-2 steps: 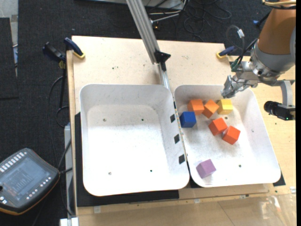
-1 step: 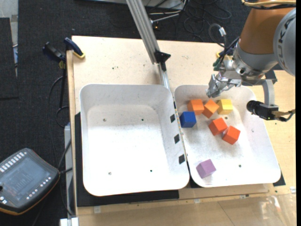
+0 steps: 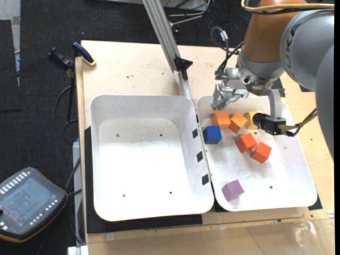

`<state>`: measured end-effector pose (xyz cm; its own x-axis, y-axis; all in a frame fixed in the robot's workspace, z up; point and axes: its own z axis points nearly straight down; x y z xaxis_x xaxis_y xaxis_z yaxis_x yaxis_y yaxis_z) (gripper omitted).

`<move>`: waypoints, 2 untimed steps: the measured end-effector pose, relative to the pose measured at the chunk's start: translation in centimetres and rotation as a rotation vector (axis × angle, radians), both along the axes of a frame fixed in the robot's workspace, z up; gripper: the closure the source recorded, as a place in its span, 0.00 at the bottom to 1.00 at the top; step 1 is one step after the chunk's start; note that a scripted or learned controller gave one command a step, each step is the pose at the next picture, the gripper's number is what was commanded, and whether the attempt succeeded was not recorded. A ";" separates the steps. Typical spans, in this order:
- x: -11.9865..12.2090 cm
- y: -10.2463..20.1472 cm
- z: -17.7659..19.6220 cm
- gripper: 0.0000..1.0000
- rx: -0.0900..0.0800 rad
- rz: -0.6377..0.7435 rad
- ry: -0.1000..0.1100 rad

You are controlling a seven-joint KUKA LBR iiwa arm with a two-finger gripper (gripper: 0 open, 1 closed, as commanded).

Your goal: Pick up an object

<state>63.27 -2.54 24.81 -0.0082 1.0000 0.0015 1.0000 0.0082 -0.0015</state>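
Hovering at the right bin's [image 3: 297, 195] twelve o'clock edge, my fingers [image 3: 222, 104], aperture unclear, overhang matte orange cubes [image 3: 223, 119]; open floor at six.

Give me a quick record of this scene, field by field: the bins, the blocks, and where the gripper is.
left bin: white, shallow, no blocks seen in it
right bin: white, holds all the blocks
blue block: near the right bin's left wall
purple block: alone toward the near edge
orange blocks: four, clustered at the far end
gripper: above the far end of the right bin, just over the orange cluster
held: nothing seen between the fingers
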 end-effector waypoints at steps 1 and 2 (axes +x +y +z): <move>1.8 5.3 -0.6 1.00 0.000 0.000 -0.004; 1.4 10.5 -0.3 1.00 0.000 0.000 -0.003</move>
